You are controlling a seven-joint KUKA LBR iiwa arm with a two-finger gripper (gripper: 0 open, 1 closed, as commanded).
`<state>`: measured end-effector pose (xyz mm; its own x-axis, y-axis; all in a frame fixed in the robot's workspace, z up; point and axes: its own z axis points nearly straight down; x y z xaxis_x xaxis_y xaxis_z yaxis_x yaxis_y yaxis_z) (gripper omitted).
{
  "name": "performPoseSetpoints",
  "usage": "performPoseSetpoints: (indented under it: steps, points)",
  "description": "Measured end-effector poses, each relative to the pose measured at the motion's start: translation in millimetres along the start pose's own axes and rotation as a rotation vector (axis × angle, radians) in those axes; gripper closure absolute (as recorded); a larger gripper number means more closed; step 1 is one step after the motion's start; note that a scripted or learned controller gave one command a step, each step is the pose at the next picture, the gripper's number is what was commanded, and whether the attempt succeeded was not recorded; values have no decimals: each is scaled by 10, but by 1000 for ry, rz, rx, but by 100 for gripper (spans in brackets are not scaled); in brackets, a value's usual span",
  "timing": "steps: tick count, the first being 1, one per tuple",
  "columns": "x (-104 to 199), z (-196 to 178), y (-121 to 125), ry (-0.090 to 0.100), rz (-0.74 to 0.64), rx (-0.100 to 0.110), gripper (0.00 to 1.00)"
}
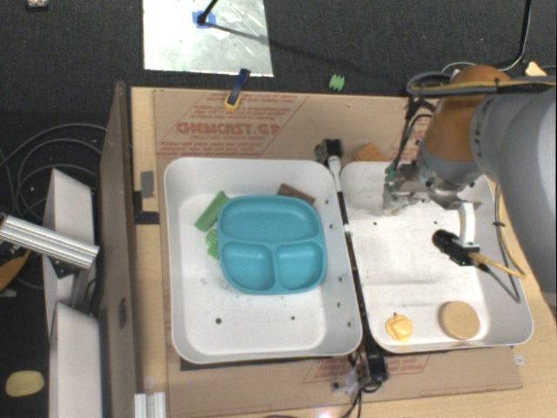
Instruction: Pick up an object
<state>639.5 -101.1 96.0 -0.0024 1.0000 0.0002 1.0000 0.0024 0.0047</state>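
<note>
Grey arm, rounded casing; orange band above wrist; dark cables looped; silvery pincer.

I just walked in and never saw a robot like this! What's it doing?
A grey robot arm reaches in from the right, its gripper low over the back of the right bin. A small yellow piece and a round tan disc lie near that bin's front, away from the gripper. The left bin holds a blue divided plate.
</note>
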Motion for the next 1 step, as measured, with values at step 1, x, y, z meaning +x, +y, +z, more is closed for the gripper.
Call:
performPoseSetpoints:
  steps: [1]
  points:
    - [0, 5, -2, 0, 0, 0, 0]
